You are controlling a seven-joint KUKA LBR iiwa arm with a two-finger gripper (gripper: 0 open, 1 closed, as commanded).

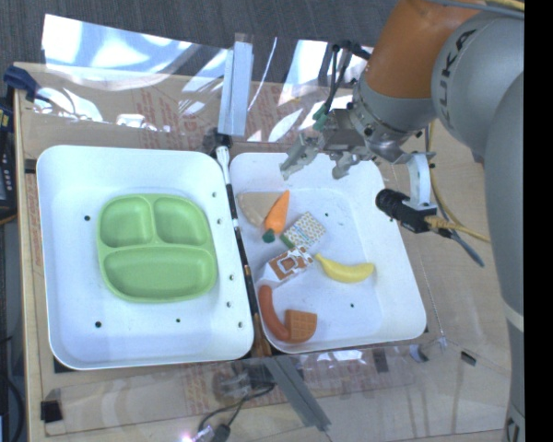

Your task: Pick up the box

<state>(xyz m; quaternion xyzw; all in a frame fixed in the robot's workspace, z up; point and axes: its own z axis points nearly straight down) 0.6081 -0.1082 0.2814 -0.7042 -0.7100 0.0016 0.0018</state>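
A small box (303, 232) with a green-and-white pattern lies in the middle of the right bin (387, 284). Touching its lower-left corner is a smaller orange-and-white carton (288, 264). My gripper (317, 163) hangs over the bin's far edge, above and behind the box and well apart from it. Its fingers (294, 162) are spread open and nothing is between them.
Around the box lie an orange carrot (276, 213), a bread wedge (253, 207), a banana (346, 270), a sausage (271, 313) and a waffle piece (300, 324). The left bin (64, 320) holds a green divided plate (157, 248). A black cable fitting (401, 207) hangs at the right.
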